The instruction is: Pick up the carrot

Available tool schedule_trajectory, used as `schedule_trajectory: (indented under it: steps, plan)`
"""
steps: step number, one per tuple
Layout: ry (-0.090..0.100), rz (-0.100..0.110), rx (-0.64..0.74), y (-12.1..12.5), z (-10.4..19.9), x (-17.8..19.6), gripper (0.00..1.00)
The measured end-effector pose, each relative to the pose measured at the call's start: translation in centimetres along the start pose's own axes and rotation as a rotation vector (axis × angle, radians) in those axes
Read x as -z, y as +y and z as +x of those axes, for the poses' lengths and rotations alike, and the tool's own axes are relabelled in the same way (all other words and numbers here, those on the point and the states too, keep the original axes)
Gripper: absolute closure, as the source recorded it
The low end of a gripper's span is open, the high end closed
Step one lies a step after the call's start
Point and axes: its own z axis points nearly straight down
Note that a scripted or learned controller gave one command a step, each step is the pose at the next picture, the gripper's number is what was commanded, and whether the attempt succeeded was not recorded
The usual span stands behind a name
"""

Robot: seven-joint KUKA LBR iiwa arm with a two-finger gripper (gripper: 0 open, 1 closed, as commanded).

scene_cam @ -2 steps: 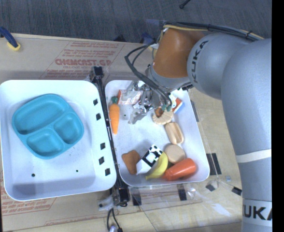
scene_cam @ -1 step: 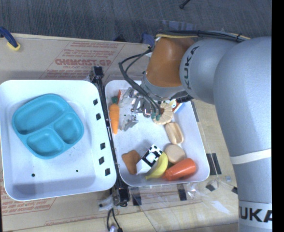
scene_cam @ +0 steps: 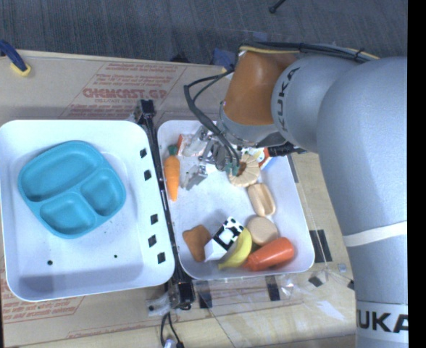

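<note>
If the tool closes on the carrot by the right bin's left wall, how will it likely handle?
The carrot looks like a smooth, tapered toy, so probably rigid and light, though fingers may slip toward its narrow end. Being round, it could roll if nudged. It lies along the right bin's left wall, leaving little finger room there. The tool is just beside it.

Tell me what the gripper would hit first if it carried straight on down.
Probably bare floor of the right bin, just right of the carrot; the gripper seems slightly offset from it, though depth is unclear.

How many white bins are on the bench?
2: the left white bin holds a blue divided plate; the right white bin holds the carrot and other toy food.
</note>
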Motion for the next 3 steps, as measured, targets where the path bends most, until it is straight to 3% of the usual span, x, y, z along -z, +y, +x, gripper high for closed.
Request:
schedule_trajectory:
  steps: [1,2,3]
  plan:
    - [0.006,0.001,-0.196,-0.4,0.1,-0.1,0.0]
    - [-0.013,-0.006,-0.297,4.8,0.8,10.7,0.0]
    - [0.002,0.002,-0.474,2.9,3.1,9.8,0.0]
